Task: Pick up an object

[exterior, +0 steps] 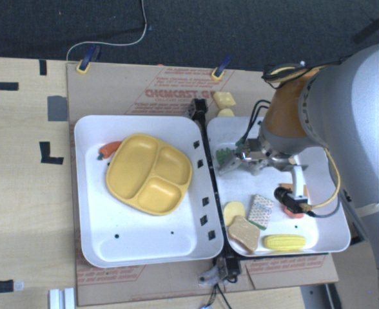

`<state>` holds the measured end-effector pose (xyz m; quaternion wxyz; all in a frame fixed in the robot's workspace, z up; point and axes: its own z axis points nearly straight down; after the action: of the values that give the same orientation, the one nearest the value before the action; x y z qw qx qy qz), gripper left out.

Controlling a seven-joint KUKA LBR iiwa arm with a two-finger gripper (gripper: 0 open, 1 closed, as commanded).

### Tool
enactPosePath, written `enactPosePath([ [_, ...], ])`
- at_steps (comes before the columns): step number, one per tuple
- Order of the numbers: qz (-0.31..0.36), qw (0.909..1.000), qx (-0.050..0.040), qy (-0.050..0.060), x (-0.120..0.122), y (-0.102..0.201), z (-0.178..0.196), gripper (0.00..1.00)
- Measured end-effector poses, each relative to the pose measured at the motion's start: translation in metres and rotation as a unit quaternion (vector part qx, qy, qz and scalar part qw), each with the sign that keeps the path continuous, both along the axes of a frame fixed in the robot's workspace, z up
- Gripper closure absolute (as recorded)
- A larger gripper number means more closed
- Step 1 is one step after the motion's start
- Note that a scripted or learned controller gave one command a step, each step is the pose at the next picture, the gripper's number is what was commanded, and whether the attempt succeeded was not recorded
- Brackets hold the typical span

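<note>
My gripper [242, 157] is down in the right bin [328, 240], at the upper left part of it. A small green object [223, 155] lies just to its left, against the bin's left wall, and I cannot see whether the two touch. Lower in the same bin lie a pale yellow round piece [233, 208], a slice of bread [243, 235], a checkered packet [261, 210] and a yellow corn cob [284, 242]. The grey arm with its orange band [286, 111] covers the bin's upper right.
The left bin [93, 237] holds a yellow divided plate [149, 174] and an orange carrot [109, 149] at the plate's upper left. Two yellow pieces [224, 100] lie on the cardboard beyond the right bin. A black and orange cable clip [292, 201] hangs beside the arm.
</note>
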<state>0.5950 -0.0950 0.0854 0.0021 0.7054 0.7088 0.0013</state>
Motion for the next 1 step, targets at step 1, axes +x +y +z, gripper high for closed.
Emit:
enactPosePath([
  [1,0.000,1.0000,-0.0002,0.000,0.0700,-0.0045,-0.0007,0.00],
])
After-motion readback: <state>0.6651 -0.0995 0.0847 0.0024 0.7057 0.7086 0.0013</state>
